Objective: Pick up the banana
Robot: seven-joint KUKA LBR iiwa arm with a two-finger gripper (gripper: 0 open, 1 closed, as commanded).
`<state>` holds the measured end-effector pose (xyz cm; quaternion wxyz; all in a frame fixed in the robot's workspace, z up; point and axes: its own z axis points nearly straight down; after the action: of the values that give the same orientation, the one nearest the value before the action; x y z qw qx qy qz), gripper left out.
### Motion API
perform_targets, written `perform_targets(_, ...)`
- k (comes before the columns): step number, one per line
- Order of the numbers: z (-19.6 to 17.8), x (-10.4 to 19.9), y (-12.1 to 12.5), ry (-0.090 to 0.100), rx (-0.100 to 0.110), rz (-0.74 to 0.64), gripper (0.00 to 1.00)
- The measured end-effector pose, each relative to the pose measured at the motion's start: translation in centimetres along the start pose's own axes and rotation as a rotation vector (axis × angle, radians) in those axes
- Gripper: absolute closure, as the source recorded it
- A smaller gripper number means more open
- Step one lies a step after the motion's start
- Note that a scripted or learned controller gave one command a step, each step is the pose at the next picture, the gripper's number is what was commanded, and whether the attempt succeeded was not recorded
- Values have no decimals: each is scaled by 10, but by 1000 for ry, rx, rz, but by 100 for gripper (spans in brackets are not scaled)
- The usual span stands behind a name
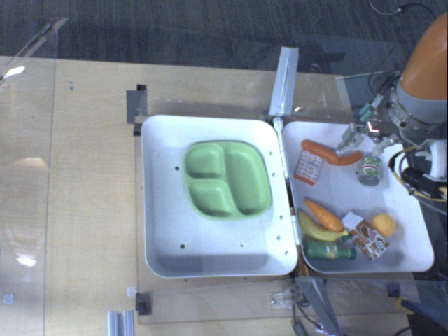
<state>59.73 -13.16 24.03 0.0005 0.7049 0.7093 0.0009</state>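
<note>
The yellow banana [316,229] lies in the right bin [413,219], near its front left corner. An orange carrot [323,215] rests against it on the far side and a green bottle [329,252] lies just in front of it. My gripper [359,136] hangs over the back of the same bin, above the right end of a red sausage [327,153]. It is well away from the banana, toward the back right. The orange-banded arm comes in from the right edge.
A green divided plate [227,177] sits in the left bin [164,208]. The right bin also holds a red-and-white packet [308,166], a small green can [369,171], a yellow lemon [383,223] and a brown carton [369,239]. Cables hang at the right.
</note>
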Motion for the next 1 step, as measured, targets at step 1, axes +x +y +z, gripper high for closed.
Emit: perform_targets(1, -10, 2, 2, 1, -4, -5, 100)
